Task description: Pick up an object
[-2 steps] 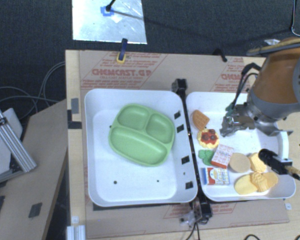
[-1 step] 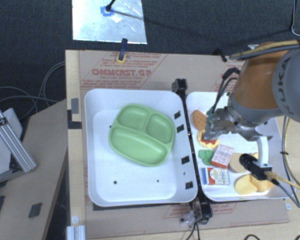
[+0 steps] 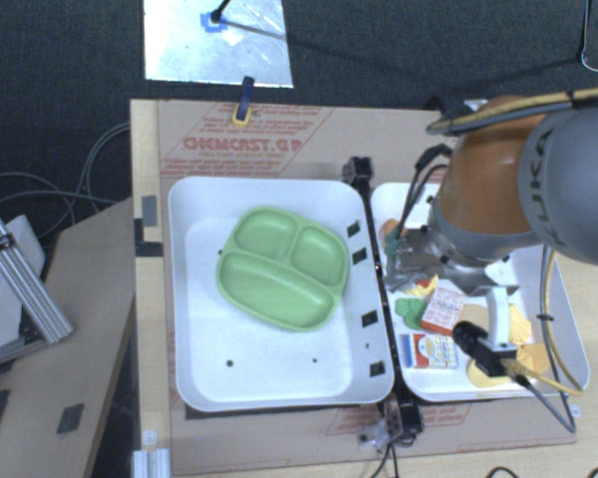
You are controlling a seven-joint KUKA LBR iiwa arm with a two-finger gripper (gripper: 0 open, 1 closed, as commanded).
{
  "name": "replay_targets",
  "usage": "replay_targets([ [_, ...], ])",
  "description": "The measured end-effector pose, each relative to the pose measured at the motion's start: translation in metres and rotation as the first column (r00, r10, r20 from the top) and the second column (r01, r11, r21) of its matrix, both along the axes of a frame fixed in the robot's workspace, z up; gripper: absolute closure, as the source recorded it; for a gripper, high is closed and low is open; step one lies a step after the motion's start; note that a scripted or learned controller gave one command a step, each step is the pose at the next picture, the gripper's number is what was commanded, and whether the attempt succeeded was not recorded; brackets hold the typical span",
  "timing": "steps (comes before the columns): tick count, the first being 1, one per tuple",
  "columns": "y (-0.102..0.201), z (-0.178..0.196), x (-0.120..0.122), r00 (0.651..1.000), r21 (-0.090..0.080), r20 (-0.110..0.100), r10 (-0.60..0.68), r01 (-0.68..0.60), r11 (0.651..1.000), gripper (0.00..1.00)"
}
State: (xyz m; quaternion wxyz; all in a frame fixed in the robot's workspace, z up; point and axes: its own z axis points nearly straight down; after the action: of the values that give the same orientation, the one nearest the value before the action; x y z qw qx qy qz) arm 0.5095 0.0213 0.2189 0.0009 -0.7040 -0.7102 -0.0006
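Camera view: arm (image 3: 518, 182) overhangs cluttered right bin (image 3: 568, 352).

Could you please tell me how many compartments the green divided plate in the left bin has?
3: on the green divided plate, two smaller compartments sit along its upper edge, and one long compartment runs along its lower edge. None look hidden.
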Motion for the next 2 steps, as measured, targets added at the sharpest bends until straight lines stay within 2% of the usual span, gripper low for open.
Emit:
replay_targets([
  [1,0.013,0.008,-0.006,1.000,-0.001,0.002,-0.002,0.002,1.000,1.00],
  [2,0.031,0.009,-0.003,1.000,-0.001,0.002,-0.002,0.002,1.000,1.00],
])
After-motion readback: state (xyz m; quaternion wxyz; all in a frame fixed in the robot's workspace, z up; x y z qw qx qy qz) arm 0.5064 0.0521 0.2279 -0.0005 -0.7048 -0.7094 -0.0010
